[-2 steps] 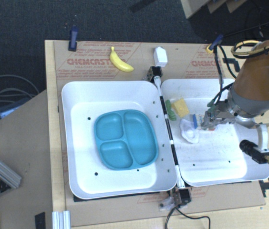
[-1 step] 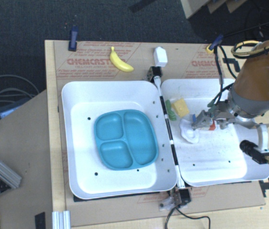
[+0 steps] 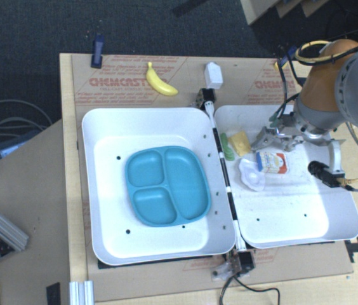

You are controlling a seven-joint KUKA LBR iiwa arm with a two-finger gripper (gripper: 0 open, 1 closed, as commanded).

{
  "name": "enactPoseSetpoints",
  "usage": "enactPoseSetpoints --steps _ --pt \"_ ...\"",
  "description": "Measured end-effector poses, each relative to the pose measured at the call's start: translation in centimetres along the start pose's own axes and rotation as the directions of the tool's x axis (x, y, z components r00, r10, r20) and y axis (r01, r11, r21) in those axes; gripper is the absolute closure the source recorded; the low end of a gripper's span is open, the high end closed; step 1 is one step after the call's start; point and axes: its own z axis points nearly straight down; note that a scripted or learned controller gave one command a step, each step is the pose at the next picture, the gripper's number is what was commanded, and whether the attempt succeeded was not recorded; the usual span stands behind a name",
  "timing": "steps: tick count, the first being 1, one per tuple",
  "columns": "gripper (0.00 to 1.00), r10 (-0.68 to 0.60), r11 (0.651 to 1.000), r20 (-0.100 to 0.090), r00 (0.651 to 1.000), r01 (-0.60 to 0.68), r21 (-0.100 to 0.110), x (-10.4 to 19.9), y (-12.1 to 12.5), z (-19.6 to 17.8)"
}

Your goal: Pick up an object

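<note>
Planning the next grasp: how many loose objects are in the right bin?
3 that I can tell: a yellow-green sponge by the divider, a clear plastic item and a red-and-white packet beside it. The gripper may hide more.

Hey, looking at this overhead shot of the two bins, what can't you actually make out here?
- Pincer, camera view: the wrist above covers its fingers, so open or shut is unclear.
- Clear packet with red print, right bin: print too small to read; contact with the pincer is hidden.
- Yellow-green item: too small and blurred to identify.
- Arm: cut off by the right edge.
</note>
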Motion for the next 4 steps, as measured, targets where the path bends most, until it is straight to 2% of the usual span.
enactPoseSetpoints --steps 1,2,3,4 --pt "0.00 0.000 1.000 -0.002 1.000 0.000 0.003 0.2 -3.0 0.0" --pt "1.00 0.000 1.000 -0.001 1.000 0.000 0.001 0.2 -3.0 -1.0" --pt "1.00 -0.001 1.000 -0.001 1.000 0.001 -0.002 5.4 -3.2 -0.2" --pt "1.00 -0.001 1.000 -0.001 1.000 0.001 -0.001 9.7 -5.5 -10.1"
